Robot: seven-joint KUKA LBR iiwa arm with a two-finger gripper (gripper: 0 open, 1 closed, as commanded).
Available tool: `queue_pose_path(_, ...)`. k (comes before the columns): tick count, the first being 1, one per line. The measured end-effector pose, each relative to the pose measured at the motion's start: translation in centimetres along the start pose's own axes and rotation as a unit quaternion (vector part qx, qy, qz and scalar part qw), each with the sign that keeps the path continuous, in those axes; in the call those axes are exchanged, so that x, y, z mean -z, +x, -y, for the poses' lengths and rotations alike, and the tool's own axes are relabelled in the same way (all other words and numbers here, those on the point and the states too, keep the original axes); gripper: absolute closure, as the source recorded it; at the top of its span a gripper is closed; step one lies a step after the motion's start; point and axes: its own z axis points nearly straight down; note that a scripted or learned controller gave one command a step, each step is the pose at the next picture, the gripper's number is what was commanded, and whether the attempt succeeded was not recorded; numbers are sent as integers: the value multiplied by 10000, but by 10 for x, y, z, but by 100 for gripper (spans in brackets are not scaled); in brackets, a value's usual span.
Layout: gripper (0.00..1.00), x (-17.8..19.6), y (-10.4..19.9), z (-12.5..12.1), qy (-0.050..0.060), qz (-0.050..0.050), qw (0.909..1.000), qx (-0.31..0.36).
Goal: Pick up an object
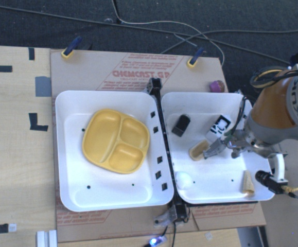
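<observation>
- Two shallow white bins [66, 138] are set side by side on brown cardboard [138, 71].
- Yellow clamps [71, 47] are fixed at 11 and 1 o'clock.
- Black cables [154, 22] are laid at 12 o'clock.

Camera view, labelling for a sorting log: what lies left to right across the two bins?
Yellow divided plastic tray → small black block → tan rounded object → black-and-white patterned item → tan wedge-shaped piece.

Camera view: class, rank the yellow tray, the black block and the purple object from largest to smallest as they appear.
1. Yellow tray, by far the largest.
2. Black block.
3. Purple object; it looks only slightly smaller and is partly hidden, so this last ranking is unsure.
</observation>
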Motion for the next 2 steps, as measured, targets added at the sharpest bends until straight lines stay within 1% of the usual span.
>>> queue_pose_path(1, 0, -49, 0, 0, -27, 16, 10000, -2)
queue_pose_path(2, 100, -35, 0, -1, -43, 24, 10000, -3)
